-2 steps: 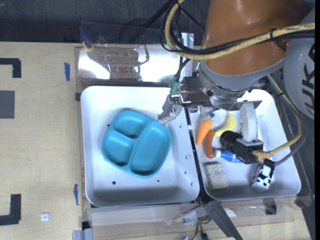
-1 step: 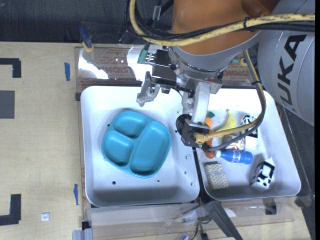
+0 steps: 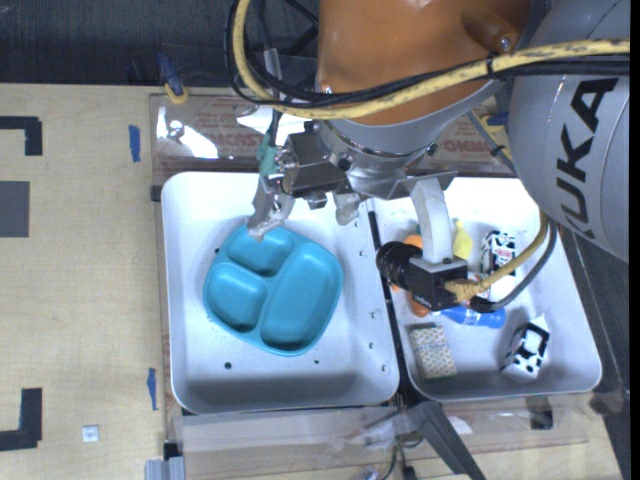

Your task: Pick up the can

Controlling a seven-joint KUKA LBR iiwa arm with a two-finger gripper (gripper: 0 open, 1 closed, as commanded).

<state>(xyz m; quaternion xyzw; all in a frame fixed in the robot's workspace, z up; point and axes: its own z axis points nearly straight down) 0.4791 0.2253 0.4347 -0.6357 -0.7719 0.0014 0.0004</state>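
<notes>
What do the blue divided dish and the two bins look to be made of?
Blue divided dish: probably molded plastic, matte to satin; uniform teal colour, soft rounded rims, faint sheen. Left bin and right bin: likely thin white plastic or painted sheet, semi-gloss; smooth walls, rounded corners, soft glare. The look does not settle which.

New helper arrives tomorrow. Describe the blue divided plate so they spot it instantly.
Start at the left white bin. The blue divided plate lies in its middle, under the gripper. It alone is large and turquoise, with three compartments.
</notes>
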